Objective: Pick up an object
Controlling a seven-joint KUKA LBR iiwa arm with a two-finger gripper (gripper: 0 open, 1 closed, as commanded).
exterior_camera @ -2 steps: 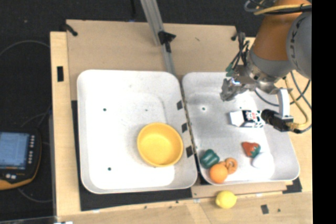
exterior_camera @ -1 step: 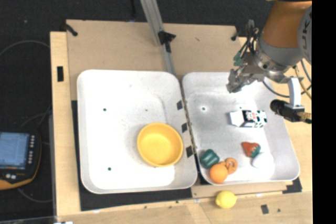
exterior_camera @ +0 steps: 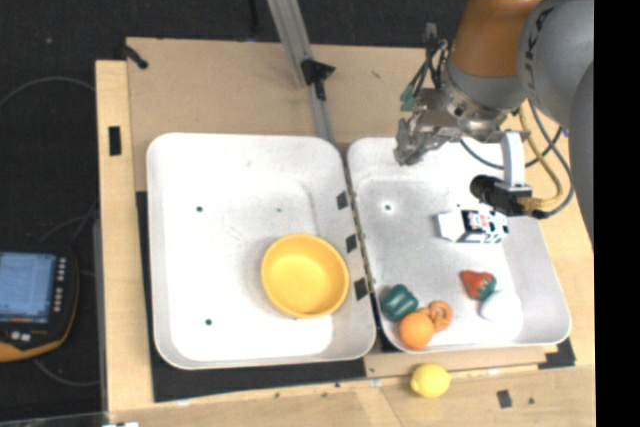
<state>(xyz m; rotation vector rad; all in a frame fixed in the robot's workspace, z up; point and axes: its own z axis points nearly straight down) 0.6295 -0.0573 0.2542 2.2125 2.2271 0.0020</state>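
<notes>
My gripper [exterior_camera: 408, 150] hangs over the far left corner of the right bin [exterior_camera: 400, 220], above bare white floor, with nothing seen between its fingers. In the right bin lie a white carton with dark print [exterior_camera: 470, 225], a red strawberry-like toy [exterior_camera: 478, 284], a green block [exterior_camera: 398, 299] and two orange fruits [exterior_camera: 424, 324] near the front edge. A yellow bowl [exterior_camera: 304, 275] sits in the left bin [exterior_camera: 200, 215], toward its front right. All these objects lie well in front of the gripper.
A yellow lemon [exterior_camera: 429, 380] lies on the bench just outside the right bin's front edge. A grey metal pole [exterior_camera: 290, 25] slants up from between the bins at the back. A handheld pendant [exterior_camera: 30, 300] rests at far left.
</notes>
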